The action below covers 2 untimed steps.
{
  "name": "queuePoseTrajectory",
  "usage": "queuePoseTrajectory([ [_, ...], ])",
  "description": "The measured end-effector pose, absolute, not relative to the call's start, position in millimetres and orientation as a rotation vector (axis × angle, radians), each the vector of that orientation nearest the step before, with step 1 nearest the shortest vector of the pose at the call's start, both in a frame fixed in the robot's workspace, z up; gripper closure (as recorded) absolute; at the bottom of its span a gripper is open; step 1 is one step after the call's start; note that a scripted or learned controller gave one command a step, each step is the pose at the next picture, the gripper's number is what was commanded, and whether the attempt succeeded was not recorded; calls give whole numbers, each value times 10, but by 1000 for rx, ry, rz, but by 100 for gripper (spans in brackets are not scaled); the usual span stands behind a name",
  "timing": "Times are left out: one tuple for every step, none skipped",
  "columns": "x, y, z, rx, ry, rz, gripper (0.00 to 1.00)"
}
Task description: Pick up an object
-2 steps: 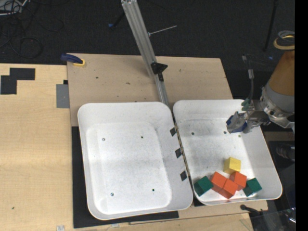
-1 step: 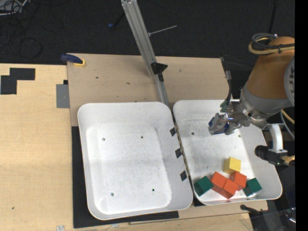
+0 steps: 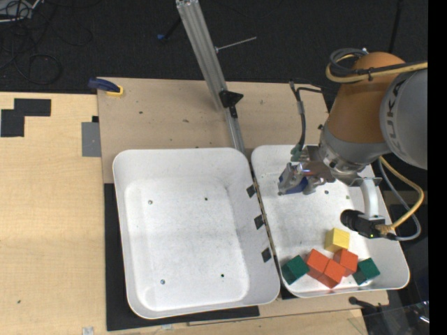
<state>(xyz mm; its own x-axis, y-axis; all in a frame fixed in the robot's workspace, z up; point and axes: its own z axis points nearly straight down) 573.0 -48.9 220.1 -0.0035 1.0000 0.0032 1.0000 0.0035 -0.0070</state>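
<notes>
My gripper [image 3: 294, 179] hangs over the upper left part of the right bin [image 3: 307, 222], under the grey and orange arm. A small blue object [image 3: 288, 182] shows between its fingers, and the fingers look shut on it. At the bin's near right corner lies a cluster of blocks: a yellow block [image 3: 340, 239], orange blocks [image 3: 320, 262], a green block [image 3: 295, 267] and a second green block [image 3: 366, 271]. The gripper is well apart from this cluster.
The left bin [image 3: 181, 229] sits beside the right one, with black clips along the shared wall [image 3: 257, 220]. A slanted aluminium rail [image 3: 209, 61] rises behind the bins. Cables [image 3: 391, 215] hang from the arm over the right bin's edge.
</notes>
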Motion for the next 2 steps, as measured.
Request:
queuePoseTrajectory([
  [5819, 67, 2108, -2212, -2222, 4, 100],
  [5877, 612, 2043, -2213, -2223, 3, 100],
])
